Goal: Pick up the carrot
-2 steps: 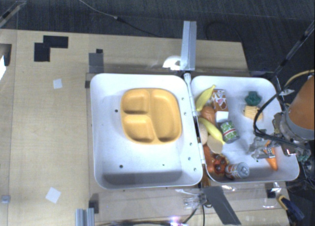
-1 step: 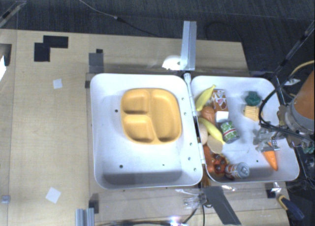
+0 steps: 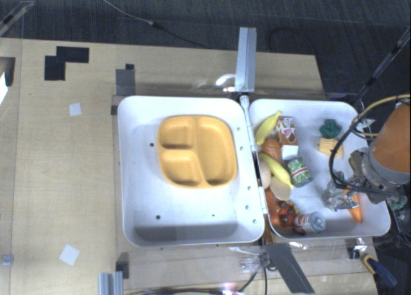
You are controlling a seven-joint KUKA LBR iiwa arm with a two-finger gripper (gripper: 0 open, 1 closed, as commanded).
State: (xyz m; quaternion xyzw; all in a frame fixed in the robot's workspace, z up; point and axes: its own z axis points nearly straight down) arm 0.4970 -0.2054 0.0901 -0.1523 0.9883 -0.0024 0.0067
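The carrot [image 3: 355, 211] is a short orange piece lying near the front right corner of the right bin [image 3: 376, 226]. My gripper [image 3: 342, 196] hangs low over that corner, right at the carrot's upper left end and seemingly touching it. The grey wrist with its orange band [image 3: 393, 137] rises above it at the right edge. The wrist and cables hide part of the gripper.
The right bin's left side is crowded: two bananas [image 3: 267, 126], a small can [image 3: 287, 130], a green-labelled can [image 3: 299, 173], a lying can [image 3: 313, 223] and red items [image 3: 282, 213]. A corn piece with a green top [image 3: 329, 138] lies at the back. A yellow divided plate [image 3: 196, 150] sits in the left bin [image 3: 138, 178].
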